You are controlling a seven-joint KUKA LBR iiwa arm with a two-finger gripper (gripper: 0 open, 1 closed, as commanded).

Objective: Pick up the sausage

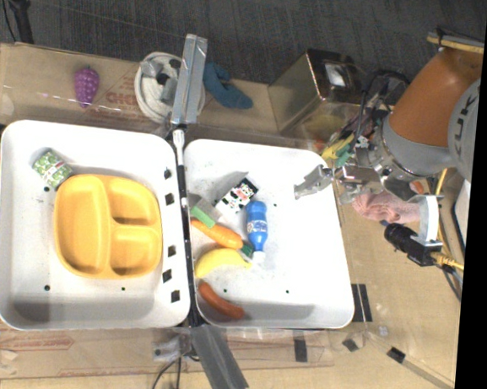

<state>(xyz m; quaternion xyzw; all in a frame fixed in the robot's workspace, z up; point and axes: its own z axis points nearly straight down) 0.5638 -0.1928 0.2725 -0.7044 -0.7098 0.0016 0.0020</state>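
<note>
In right bin (324,239): sausage (220,302) at front edge; claw (312,183) apart

yellow tray (108,225) left bin | banana (219,261), carrot (216,231), blue bottle (257,224) right bin

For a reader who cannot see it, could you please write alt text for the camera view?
A sausage lies at the right bin's near edge, beside a banana, carrot and blue bottle. The gripper hovers over that bin's far right corner. The left bin holds a yellow tray.
</note>
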